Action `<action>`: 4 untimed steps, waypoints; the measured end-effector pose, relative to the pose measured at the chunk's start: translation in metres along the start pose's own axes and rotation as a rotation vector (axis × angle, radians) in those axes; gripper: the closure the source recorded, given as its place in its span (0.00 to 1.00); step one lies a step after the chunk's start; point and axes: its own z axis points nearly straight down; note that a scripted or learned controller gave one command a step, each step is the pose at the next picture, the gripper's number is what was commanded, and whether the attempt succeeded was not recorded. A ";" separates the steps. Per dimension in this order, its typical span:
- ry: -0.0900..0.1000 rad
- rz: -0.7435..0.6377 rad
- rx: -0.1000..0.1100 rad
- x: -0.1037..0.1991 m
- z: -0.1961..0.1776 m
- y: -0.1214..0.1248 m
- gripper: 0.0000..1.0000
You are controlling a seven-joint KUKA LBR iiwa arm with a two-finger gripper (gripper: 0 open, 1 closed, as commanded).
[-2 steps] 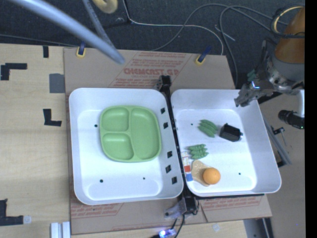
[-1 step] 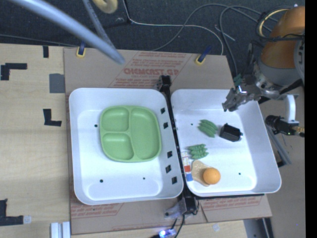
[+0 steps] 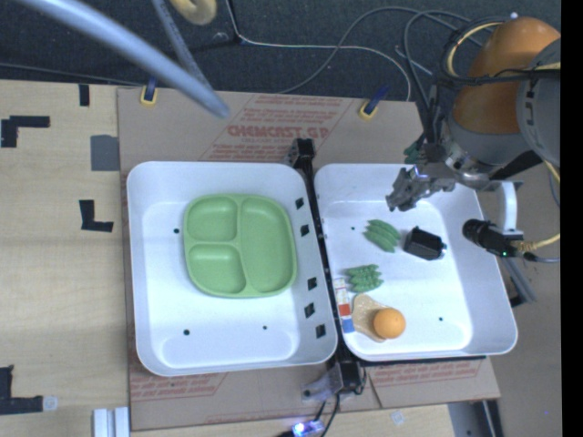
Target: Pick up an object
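Claw (image 3: 407,192) above right bin (image 3: 455,335); small black object (image 3: 424,243) unidentifiable.

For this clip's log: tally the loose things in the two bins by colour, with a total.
Green: 3 – divided plate in the left bin; two leafy pieces in the right bin
Black: 1 – small block
Orange: 1 – ball
Tan: 1 – piece beside the ball
Red, white and blue: 1 – small item
Total: 7

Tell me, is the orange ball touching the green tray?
Apart. The camera view shows the orange ball in the right bin and the green tray in the left bin.
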 end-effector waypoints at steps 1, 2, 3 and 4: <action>0.000 0.000 0.001 0.047 0.010 -0.017 1.00; 0.000 -0.002 0.000 0.104 0.001 -0.029 1.00; 0.000 -0.002 0.000 0.150 -0.003 -0.040 1.00; 0.000 -0.003 0.000 0.205 -0.004 -0.048 1.00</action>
